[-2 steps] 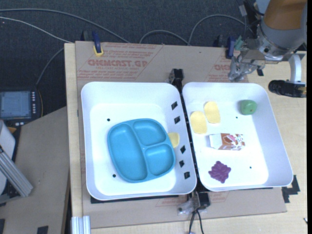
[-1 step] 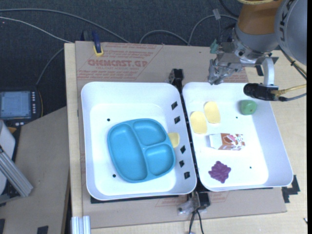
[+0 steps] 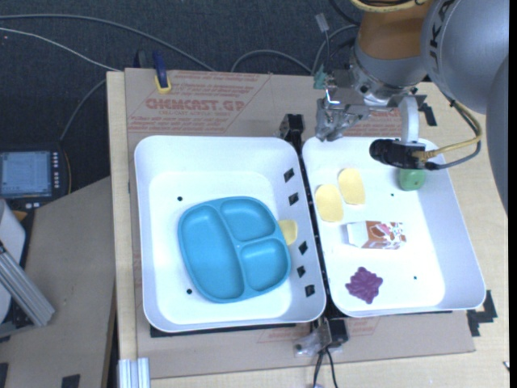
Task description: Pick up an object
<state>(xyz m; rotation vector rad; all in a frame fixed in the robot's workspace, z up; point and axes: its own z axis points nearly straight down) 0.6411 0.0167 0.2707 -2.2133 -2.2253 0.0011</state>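
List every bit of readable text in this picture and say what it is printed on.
"CHEMCAST GP", red, partly hidden by glare: on the brown board behind the bins.
Smaller red lines above and below it: too blurred to read.
Packet in the right bin: printed, too small to read.
Small screen at left: lit, unreadable.

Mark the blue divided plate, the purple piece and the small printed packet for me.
blue divided plate (image 3: 234, 249), camera view, on the ridge where its compartments meet.
purple piece (image 3: 365, 284), camera view, on its middle.
small printed packet (image 3: 375, 234), camera view, on its printed face.
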